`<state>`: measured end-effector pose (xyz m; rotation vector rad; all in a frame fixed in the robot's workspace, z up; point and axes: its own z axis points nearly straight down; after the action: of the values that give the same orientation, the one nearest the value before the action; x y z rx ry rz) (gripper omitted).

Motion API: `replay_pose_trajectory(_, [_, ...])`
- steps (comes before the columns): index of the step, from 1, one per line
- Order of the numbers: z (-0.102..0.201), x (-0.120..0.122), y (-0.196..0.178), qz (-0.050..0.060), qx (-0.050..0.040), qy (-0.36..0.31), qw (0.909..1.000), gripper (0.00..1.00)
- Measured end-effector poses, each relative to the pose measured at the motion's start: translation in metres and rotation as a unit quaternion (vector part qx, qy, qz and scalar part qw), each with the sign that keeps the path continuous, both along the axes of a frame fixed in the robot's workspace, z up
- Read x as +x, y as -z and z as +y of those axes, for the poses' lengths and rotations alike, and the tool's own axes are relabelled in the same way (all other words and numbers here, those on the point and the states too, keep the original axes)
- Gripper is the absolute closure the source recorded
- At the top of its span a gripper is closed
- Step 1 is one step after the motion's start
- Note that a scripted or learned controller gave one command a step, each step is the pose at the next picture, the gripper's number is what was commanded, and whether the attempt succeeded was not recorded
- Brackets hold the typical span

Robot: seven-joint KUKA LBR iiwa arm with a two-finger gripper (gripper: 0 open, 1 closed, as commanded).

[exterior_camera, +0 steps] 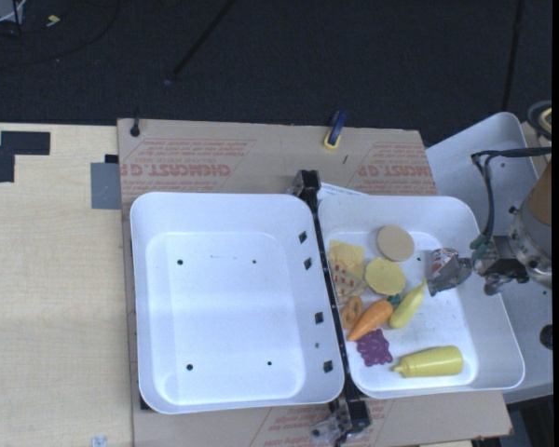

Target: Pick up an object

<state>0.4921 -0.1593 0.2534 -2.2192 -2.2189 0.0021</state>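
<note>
Several toy foods lie in the right bin [489, 250]: a tan round disc [395, 243], a yellow slice [385, 276], a pale yellow ridged piece [346, 257], an orange carrot [372, 317], purple grapes [374, 346], a yellow-green long piece [408, 305] and a yellow bottle [430, 362]. My gripper [443, 271] reaches in from the right and sits low over the bin's right half. It is just right of the yellow slice and above the yellow-green piece. I see none of the foods held in it.
The left bin [224, 301] lies beside the right one, with a black clip strip [319, 277] along their shared wall. Both rest on a cardboard sheet [224, 161]. A blue-yellow clamp [334, 129] is on its far edge. Cables [489, 189] hang near the wrist.
</note>
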Motion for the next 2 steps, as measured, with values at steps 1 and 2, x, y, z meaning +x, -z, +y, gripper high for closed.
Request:
replay_pose_trajectory(1, [0.044,0.022,0.165,0.003,0.0017,-0.002,1.0000,0.00])
replay_pose_trajectory(2, [0.039,0.022,0.147,0.002,0.0003,0.004,1.0000,1.00])
